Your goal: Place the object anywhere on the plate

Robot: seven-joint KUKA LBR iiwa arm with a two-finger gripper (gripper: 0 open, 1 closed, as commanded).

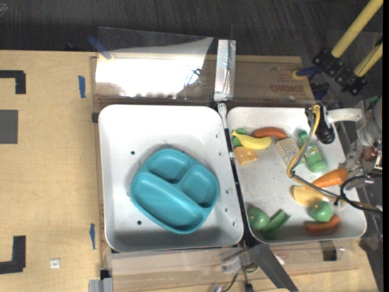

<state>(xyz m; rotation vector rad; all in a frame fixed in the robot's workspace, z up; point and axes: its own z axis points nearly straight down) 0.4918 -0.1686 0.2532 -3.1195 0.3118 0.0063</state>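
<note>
A teal divided plate [175,189] lies in the left white bin [115,163], slightly right of its middle, with nothing on it. The right bin [267,181] holds several toy foods: a yellow banana [252,142], a red chili [269,132], an orange carrot [331,177], a green pepper [258,219] and others. My gripper [363,157] hangs at the right bin's right rim, close to the carrot. Its grey parts and cables are cut off by the frame edge, and I see nothing held in it.
A yellow cable [306,148] loops over the right bin's far right part. A clear plastic sheet [158,69] stands behind the left bin. A yellow-legged stand [358,23] rises at the back right. A metal divider [231,163] separates the bins.
</note>
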